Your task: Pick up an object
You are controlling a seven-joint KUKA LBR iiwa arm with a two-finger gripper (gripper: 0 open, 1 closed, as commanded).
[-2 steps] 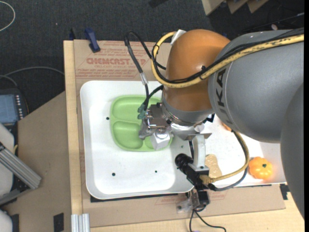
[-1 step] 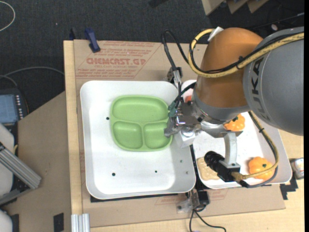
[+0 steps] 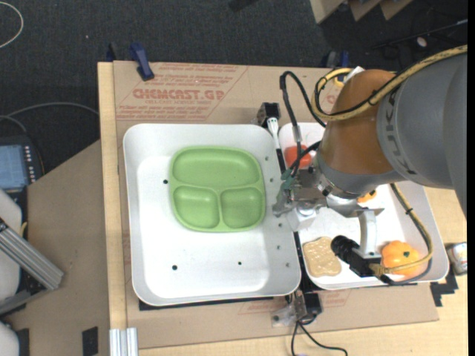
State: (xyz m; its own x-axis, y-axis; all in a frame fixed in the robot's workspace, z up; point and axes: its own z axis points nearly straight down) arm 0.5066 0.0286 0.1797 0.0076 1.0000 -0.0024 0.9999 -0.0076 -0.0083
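Note:
In the right bin (image 3: 429, 237), a tan flat biscuit-like piece (image 3: 320, 256) lies at the front left corner. An orange round fruit (image 3: 398, 256) rests at the front right. A red item (image 3: 299, 156) peeks out at the back left, mostly hidden by the arm. My gripper (image 3: 297, 201) hangs low over the divide between the two bins, just behind the tan piece. Nothing shows in its grasp. The grey and orange arm covers most of the right bin.
A green three-compartment plate (image 3: 217, 188) lies in the back half of the left bin (image 3: 141, 221). Both bins rest on a cardboard sheet (image 3: 178, 87). Cables run along the back of the right bin.

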